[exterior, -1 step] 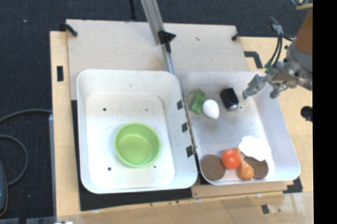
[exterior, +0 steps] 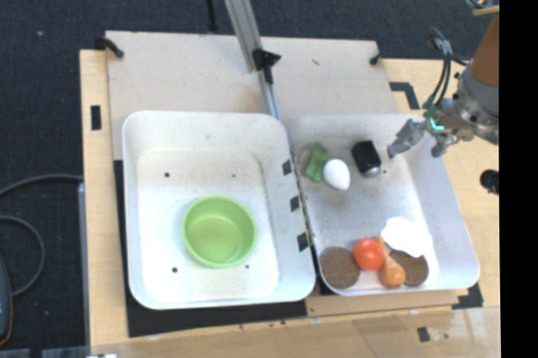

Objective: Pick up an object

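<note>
Objects to pick all sit in the right bin: black block far side, white egg just left of it, green piece touching the egg, then a near cluster of red tomato, orange piece, two brown discs and a white lump. Left bin has a green bowl. Your hand hangs over the right bin's far right corner, fingers spread apart, nothing between them, close to the black block but not touching.

Risks, as you'd judge them: the block is nearest, so you'd likely go there; one finger could land on top of it or shove it into the egg. The egg is round and would probably roll or slip out of a pinch. Near cluster is packed tight, items touching, so a grasp there may catch two or none. Bin wall by the hand could snag a finger on descent.

No brands, labels or readable writing anywhere on the counter.
</note>
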`<act>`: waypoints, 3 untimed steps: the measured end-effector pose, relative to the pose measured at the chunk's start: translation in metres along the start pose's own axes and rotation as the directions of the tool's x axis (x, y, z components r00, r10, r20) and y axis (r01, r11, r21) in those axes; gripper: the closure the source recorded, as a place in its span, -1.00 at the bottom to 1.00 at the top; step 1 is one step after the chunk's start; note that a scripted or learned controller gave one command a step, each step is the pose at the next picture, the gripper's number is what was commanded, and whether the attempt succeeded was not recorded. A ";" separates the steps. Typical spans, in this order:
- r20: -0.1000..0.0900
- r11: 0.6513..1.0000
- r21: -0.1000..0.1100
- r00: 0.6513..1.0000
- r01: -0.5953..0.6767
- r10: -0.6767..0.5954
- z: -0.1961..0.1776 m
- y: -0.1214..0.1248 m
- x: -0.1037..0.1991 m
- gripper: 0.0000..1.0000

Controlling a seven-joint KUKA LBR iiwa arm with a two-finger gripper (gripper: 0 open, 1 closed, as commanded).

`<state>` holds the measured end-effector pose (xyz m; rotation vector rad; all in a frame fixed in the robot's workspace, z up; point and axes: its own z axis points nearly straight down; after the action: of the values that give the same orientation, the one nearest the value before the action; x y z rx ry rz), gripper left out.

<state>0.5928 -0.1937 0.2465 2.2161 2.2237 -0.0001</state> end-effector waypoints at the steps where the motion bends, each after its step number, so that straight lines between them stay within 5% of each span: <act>1: 0.000 1.000 0.006 1.000 -0.003 0.003 0.062 0.004 0.001 -1.00; 2: -0.001 1.000 0.006 1.000 -0.003 0.003 0.123 0.004 0.006 -1.00; 3: 0.001 1.000 0.003 1.000 -0.005 0.005 0.147 0.004 0.005 -1.00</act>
<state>0.5970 -0.1889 0.0997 2.2231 2.2196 -0.0044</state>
